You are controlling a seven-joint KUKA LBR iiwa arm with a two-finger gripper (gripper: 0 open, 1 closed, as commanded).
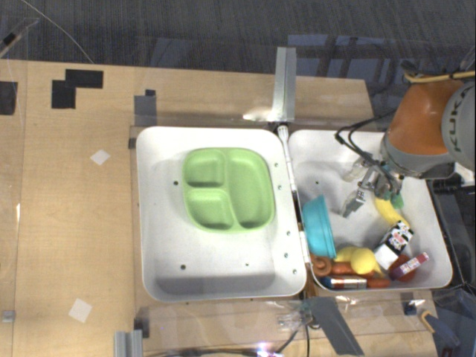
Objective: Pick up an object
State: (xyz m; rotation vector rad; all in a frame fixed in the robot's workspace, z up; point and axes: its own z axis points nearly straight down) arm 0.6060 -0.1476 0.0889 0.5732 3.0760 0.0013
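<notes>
Claw (355, 196) hangs open, holding nothing, over the right bin (312, 155); the yellow banana (387, 210) lies just beside it. Bins rest on a wooden table (67, 222); dark carpet (186, 21) beyond.

light: bright, even | shadows: soft in left bin (149, 199) | glare: bottom edge | focus: slightly soft

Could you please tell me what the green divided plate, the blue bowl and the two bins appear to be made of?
The green divided plate looks like moulded plastic with a matte finish: uniform colour, soft rounded compartments. The blue bowl also seems plastic, smooth and slightly glossy, standing on edge with a thin rim. The left bin and right bin look like white plastic, semi-gloss with faint sheen, though coated metal can't be excluded.
</notes>
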